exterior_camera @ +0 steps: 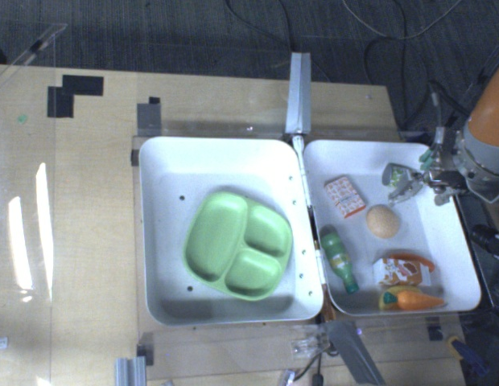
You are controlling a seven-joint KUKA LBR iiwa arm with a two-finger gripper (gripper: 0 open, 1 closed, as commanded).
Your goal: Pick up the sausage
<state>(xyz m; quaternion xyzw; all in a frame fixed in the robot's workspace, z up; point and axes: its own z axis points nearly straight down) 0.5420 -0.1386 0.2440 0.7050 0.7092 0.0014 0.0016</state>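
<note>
The sausage (412, 260), a curved red-orange piece, lies in the right bin (467, 252) near its front right corner, against a white and brown item (394, 273). My gripper (399, 182) hangs over the back right part of that bin, well behind the sausage and just beyond a tan egg-shaped item (383, 221). Its fingers are spread, so it is open, with nothing between them.
An orange carrot (413, 300) lies at the bin's front wall, just in front of the sausage. A green bottle (338, 259) lies along the left wall, and a checkered waffle (344, 195) sits further back. The left bin (161, 183) holds a green divided plate (238, 244).
</note>
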